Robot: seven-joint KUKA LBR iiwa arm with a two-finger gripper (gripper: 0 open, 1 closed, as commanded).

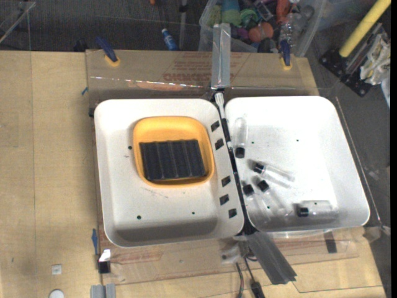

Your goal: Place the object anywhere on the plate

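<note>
From my remote station, I see the yellow plate (172, 149) in the left bin (111, 166), a black ribbed object (172, 159) already lying on it. Small clear tubes with black caps (273, 174) litter the right bin (322, 135) on the desk (43, 166).

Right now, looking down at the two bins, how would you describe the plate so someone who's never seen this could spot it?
Find the left white bin of the pair. Sitting in its middle is the plate: a rounded-square yellow-orange dish with a dark ribbed rectangular insert. It is the only coloured thing in either bin; the right bin holds small clear tubes with black caps.
</note>
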